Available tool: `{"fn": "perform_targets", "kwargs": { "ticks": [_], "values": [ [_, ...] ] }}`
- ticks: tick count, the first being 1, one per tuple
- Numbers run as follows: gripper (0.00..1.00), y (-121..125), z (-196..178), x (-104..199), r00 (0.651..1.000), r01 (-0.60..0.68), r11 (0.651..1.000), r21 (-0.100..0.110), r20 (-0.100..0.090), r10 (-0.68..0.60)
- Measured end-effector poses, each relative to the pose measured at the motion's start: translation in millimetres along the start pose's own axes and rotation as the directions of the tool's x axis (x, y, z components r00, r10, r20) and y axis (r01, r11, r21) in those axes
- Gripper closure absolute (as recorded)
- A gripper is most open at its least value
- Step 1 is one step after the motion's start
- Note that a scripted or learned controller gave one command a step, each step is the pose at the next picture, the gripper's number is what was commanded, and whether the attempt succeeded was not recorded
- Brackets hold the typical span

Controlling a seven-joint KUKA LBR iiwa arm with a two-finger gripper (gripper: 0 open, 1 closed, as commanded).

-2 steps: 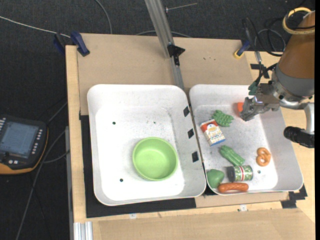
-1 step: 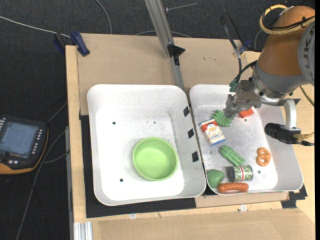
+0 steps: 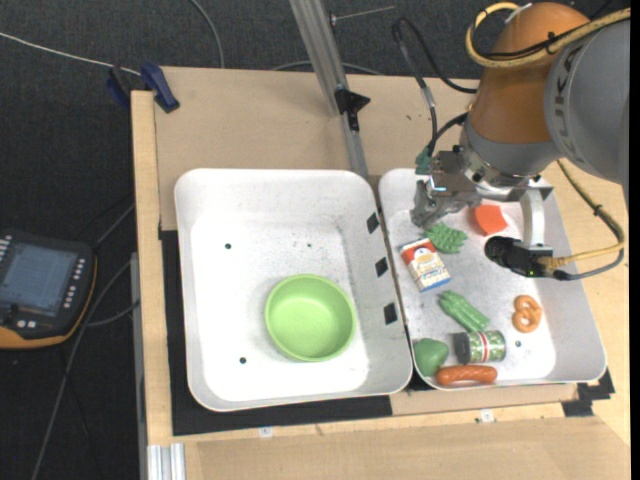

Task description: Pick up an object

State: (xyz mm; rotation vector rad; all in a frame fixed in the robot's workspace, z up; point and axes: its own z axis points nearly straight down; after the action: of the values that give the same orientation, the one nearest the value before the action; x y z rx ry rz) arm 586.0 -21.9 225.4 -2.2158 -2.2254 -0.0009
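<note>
Bench (image 3: 250, 118) is flat tan board, matte. Two shallow white bins on it, side by side, rounded corners, speckled plastic floors: left bin (image 3: 210, 208), right bin (image 3: 580, 353). My arm (image 3: 560, 78) comes in from the right, bulky grey shell with a glossy orange band, wrist bent down over the back of the right bin. Left bin holds a round light-green bowl (image 3: 310, 316), smooth plastic, sitting toward the front right. My gripper (image 3: 430, 211) is metal, hanging low at the back-left of the right bin, tip just beside a ridged green leaf (image 3: 447, 237); whether the fingers are parted or closed I cannot tell, nothing seen between them. Right bin contents, bigger to smaller: red-and-white small box (image 3: 426, 265), tilted, near the left wall; bumpy green pickle (image 3: 463, 310) just in front of it; small can (image 3: 482, 346) lying on its side, green and red label; orange sausage (image 3: 466, 375) along the front wall; rounded green lump (image 3: 431, 355) at the front-left corner; flat orange block (image 3: 490, 219) under my wrist; brown pretzel (image 3: 527, 313) near the right side.
</note>
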Motion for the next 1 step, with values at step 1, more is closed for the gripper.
{"fn": "perform_targets", "kwargs": {
  "ticks": [1],
  "values": [
    [1.0, 14.2, -12.7, 49.5, 1.0, 0.0, 1.0, -0.002, 0.0, 0.0]
  ]
}}
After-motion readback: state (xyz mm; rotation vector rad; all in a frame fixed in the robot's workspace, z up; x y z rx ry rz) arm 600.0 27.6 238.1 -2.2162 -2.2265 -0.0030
